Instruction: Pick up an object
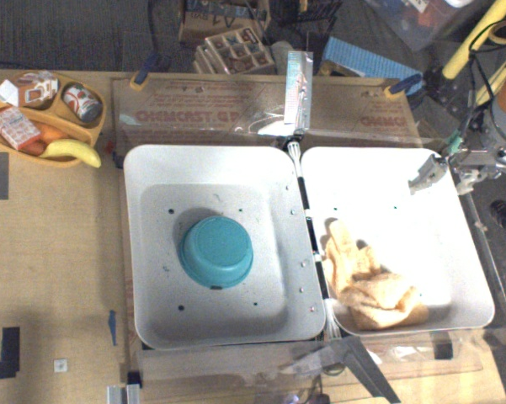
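Note:
A teal bowl [217,251] lies upside down in the middle of the left bin [151,175]. A crumpled yellow-tan cloth-like object [366,286] rests in the near left corner of the right bin [387,183], against its wall. My gripper [427,173] hangs over the far right edge of the right bin, well away from both objects, with nothing seen in it. The arm behind it runs off the view's right side.
An orange tray [0,129] holding a banana [71,151] and small packets sits on the bench at the far left. A cardboard sheet [202,108] held by clamps lies behind the bins. Cables and boxes crowd the floor beyond.

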